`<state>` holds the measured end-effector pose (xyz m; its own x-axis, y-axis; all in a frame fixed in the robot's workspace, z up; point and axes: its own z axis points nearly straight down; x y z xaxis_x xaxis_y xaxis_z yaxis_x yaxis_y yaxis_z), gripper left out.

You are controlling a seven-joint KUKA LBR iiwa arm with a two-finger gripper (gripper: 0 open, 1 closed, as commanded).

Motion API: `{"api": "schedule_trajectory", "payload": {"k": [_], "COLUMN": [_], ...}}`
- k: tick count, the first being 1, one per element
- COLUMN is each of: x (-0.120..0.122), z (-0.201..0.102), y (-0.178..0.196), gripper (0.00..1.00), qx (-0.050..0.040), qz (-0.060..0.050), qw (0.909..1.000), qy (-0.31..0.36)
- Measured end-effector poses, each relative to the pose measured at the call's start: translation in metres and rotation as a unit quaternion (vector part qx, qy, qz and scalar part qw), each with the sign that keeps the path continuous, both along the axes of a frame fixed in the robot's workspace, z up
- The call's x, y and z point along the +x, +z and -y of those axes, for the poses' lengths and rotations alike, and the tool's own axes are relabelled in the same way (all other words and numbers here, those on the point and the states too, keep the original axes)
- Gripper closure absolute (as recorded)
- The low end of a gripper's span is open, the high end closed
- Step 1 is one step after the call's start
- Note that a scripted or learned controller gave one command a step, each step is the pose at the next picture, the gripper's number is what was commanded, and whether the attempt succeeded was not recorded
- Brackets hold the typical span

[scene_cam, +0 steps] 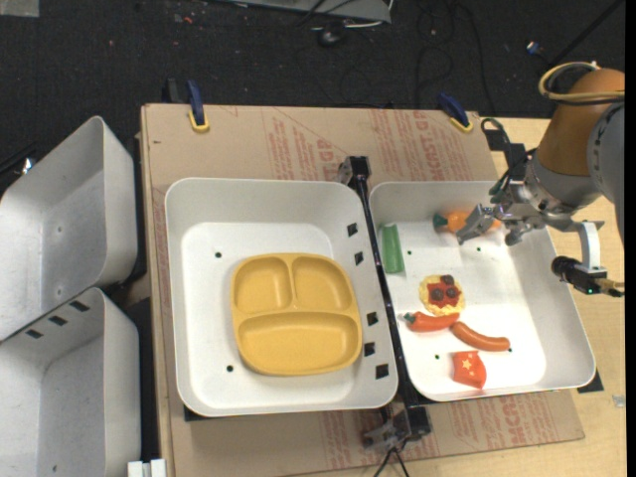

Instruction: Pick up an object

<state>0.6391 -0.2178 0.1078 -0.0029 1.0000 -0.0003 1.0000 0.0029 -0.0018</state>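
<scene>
1. In the camera view, a tabletop [258,142] covered with brown board carries two shallow white bins side by side. The left bin [189,266] is in the middle of the frame and the right bin [556,346] is at the right side.

2. In the left bin lies a yellow plate [296,313] with three compartments. Nothing lies on the plate.

3. In the right bin there are several small toy foods. A green block [391,248] lies near the bin's left wall. Below it, in the middle of the bin, are a small round pizza [442,292], a red chili pepper [429,320] just under the pizza, a sausage [481,339] and a red strawberry [469,368] near the lower edge.

4. An orange carrot [454,221] lies in the upper part of the right bin, just beside the claw [494,221].

5. The arm comes in from the upper right of the frame. The claw is low over the upper part of the right bin. Its fingers look spread, and I see nothing between them.

6. I judge the task is at the beginning: every object rests on the bin floor and nothing is lifted. The carrot seems the nearest candidate. What is left is to bring the claw around an object, press it and raise it.
</scene>
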Motion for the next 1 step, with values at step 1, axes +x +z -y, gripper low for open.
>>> {"api": "schedule_trajectory", "payload": {"k": [1], "x": [0.0003], "z": [-0.0007], "y": [-0.0159], "gripper": [0.00], "qx": [0.0000], "qz": [0.000], "qw": [1.0000], "qy": [0.000]}}
